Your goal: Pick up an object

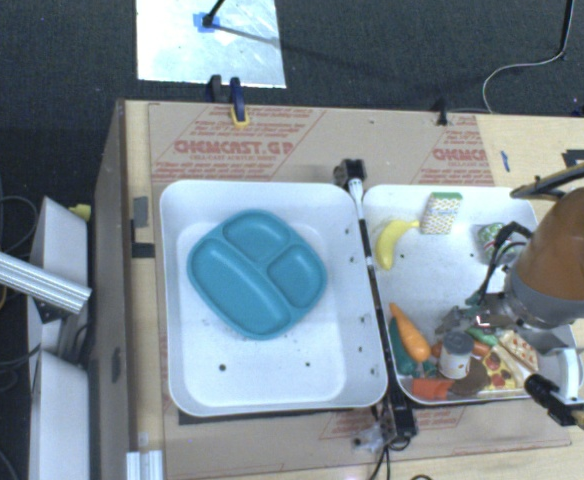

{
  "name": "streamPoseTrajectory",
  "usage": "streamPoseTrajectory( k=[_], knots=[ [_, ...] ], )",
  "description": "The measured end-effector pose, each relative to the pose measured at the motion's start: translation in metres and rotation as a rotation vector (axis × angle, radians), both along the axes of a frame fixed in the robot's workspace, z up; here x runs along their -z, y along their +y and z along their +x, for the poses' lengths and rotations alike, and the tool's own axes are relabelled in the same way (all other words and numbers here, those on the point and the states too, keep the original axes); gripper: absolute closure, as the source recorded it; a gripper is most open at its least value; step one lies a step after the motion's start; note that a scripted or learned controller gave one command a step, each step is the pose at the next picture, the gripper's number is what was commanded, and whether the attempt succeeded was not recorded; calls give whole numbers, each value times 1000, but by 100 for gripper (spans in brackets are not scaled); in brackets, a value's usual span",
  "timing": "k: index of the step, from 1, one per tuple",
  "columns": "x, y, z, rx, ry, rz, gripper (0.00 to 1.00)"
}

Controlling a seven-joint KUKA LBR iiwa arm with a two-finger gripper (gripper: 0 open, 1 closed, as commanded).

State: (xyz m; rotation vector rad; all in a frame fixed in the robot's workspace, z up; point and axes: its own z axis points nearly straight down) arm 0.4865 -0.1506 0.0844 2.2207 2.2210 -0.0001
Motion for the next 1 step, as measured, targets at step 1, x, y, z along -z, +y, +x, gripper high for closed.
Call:
streamPoseTrajectory(
  k=[1],
  knots=[
    [-11,1,2,-2,-5,1,100]
  ],
)
